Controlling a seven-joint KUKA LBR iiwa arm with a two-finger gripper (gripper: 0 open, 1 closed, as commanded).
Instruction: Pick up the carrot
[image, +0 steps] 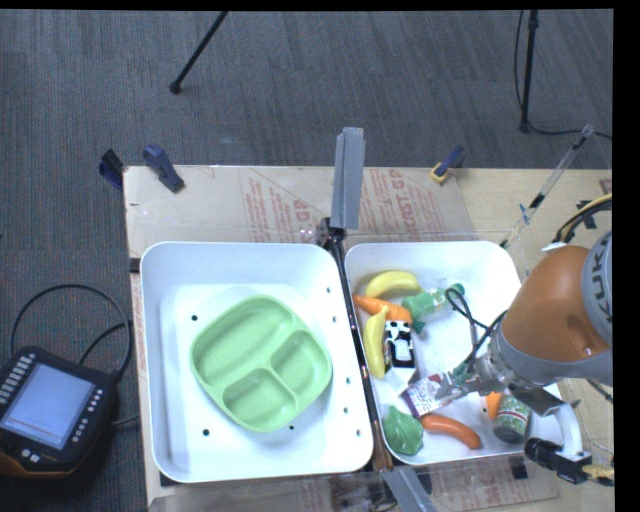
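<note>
Low in the right bin (500, 262) we see the carrot (452, 430) lying free beside the gripper (478, 385) (finger state we cannot tell), so we judge the approach underway, needing a short descent onto it.

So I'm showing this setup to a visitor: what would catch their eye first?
Likely the big green divided plate, alone in the left bin. Next, the grey-and-orange arm reaching in from the right over the right bin, with its clutter of toy food: bananas at the back and an orange carrot by the front wall.
</note>
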